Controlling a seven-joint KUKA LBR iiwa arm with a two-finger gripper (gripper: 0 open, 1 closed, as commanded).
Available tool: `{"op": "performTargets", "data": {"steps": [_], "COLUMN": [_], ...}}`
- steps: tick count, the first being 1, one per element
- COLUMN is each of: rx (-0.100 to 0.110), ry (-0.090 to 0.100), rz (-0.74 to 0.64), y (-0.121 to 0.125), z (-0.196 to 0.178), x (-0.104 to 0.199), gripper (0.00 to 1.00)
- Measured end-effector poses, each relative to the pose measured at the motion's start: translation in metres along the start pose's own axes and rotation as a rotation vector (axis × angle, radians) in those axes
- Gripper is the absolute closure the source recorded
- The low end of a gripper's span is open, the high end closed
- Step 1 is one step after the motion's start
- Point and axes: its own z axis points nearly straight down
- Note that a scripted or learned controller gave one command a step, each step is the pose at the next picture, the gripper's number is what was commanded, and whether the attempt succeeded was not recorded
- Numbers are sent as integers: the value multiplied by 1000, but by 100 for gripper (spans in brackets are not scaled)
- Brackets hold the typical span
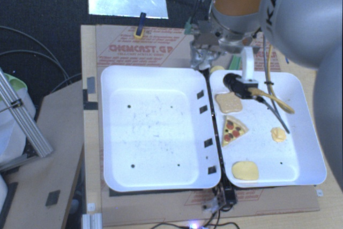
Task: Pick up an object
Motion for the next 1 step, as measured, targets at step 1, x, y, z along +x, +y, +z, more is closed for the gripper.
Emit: {"op": "performTargets", "data": {"steps": [1], "rx": [6], "ry": [2], "rz": [-9], "y": [-12], "z": [84], "x": [60], "gripper": [100]}}
